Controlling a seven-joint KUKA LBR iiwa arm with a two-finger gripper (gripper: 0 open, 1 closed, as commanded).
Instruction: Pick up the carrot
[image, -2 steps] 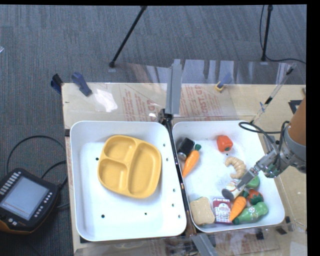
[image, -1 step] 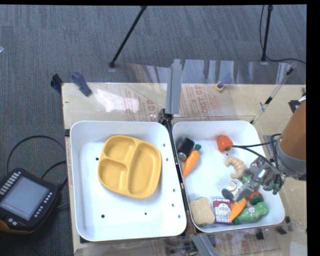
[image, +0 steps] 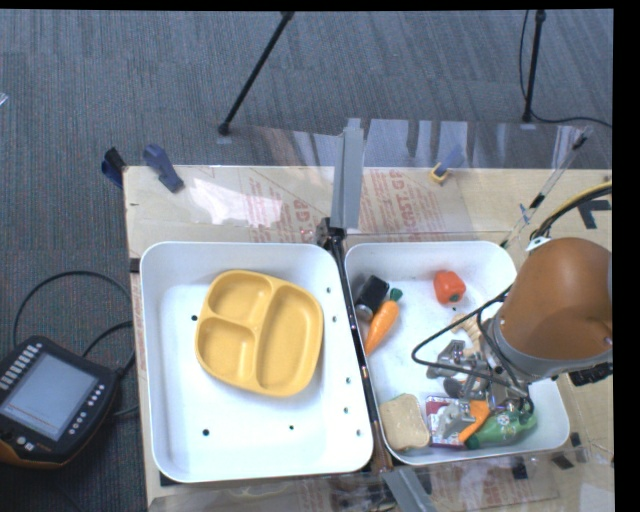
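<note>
In the camera view, the carrot (image: 382, 322) lies slanted in the right bin (image: 497, 252), close to its left wall, touching a black object (image: 369, 291). It looks like a light, stiff toy with a smooth skin, so a grasp across its thicker middle seems best. The wall leaves little room on that side. The tool (image: 478, 388) is low among clutter near a bread slice (image: 404, 421); I cannot tell its state

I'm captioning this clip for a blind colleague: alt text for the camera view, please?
A robot gripper hangs low over the right bin, apart from the carrot lying by that bin's left wall. A yellow divided plate sits in the left bin.
</note>
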